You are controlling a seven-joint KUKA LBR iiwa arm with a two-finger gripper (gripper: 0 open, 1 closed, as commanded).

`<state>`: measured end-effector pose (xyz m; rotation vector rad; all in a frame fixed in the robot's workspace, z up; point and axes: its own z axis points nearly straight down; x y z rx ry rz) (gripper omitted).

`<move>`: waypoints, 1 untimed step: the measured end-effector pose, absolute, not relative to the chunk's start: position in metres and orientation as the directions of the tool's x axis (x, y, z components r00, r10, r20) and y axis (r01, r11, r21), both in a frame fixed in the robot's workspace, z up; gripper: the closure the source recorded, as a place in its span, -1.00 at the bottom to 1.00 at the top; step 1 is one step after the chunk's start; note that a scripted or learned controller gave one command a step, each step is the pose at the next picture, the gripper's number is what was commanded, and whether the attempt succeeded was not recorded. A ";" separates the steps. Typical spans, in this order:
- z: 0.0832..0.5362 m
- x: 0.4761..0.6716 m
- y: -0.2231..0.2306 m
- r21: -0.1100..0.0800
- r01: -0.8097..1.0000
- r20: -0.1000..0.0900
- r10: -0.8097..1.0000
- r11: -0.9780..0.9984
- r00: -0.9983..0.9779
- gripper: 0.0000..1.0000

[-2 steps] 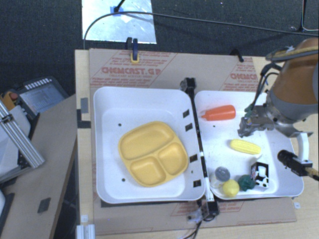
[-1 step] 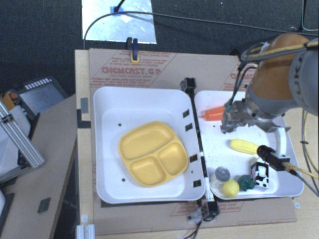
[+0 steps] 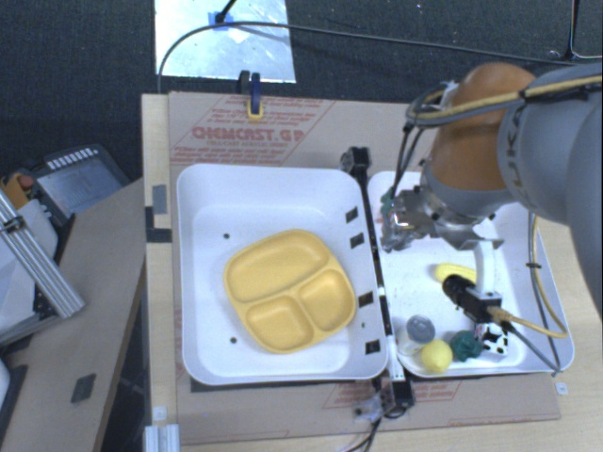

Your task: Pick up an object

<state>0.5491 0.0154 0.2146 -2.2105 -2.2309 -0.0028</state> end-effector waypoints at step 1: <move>0.207 0.558 0.071 0.001 1.000 0.002 1.000 0.010 -0.010 1.00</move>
